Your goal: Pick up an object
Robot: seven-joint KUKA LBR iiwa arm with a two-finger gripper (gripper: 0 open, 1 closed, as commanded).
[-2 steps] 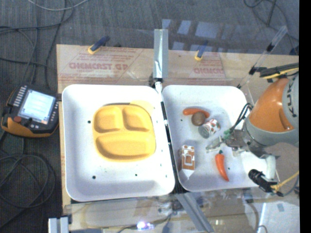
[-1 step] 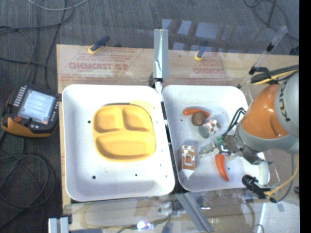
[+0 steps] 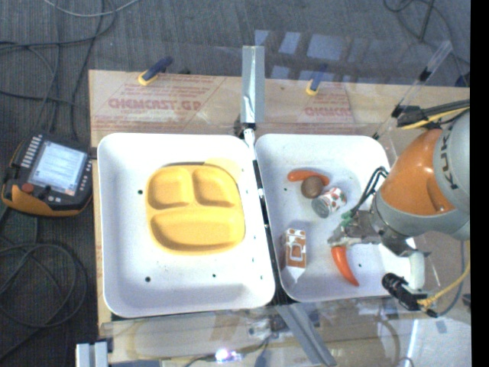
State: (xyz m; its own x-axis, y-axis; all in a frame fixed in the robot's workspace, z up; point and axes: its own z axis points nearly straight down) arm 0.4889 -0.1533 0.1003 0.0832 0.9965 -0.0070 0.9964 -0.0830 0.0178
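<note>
The right bin [image 3: 382, 159] holds several small items. An orange-red pepper-shaped piece [image 3: 344, 264] lies near its front. A small brown and white box [image 3: 295, 248] stands to the left of it. Further back are a tipped can [image 3: 328, 202], a brown ball [image 3: 311, 187] and an orange carrot-like piece [image 3: 308, 176]. My gripper [image 3: 345, 234] hangs low over the bin, right at the upper end of the pepper-shaped piece and just in front of the can. I see nothing held in it.
The left bin [image 3: 122, 281] holds a yellow divided tray [image 3: 196, 207]. A metal divider [image 3: 250, 90] runs between the bins at the back. A teach pendant [image 3: 50, 173] lies off the bench at left. The arm's orange band [image 3: 420, 178] overhangs the right bin's right edge.
</note>
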